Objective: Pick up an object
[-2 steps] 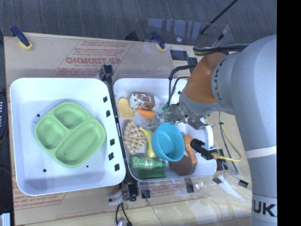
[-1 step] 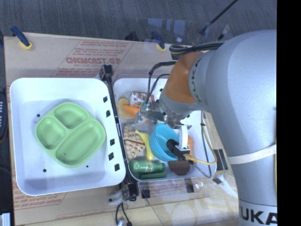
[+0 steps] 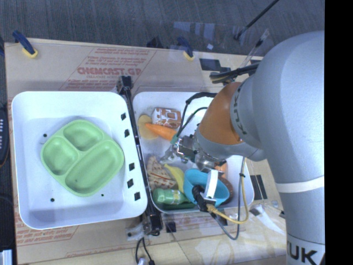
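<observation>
Beneath the gripper (image 3: pixel 177 149), carrot (image 3: pixel 160 131), banana (image 3: pixel 176 175), blue cup (image 3: pixel 201 185).

The grey arm (image 3: pixel 287 109) covers much of the right bin (image 3: pixel 144 101), hiding part of a blue bowl (image 3: pixel 199 182); the gripper's fingertips stay indistinct among the clutter.

Left of the tool (image 3: pixel 177 148), a divided plate (image 3: pixel 83 156) lies in the left bin (image 3: pixel 22 109). A carrot (image 3: pixel 160 131), banana (image 3: pixel 176 175), bottle (image 3: pixel 171 197) and bowl (image 3: pixel 201 184) crowd the right bin (image 3: pixel 160 97) around it.
</observation>
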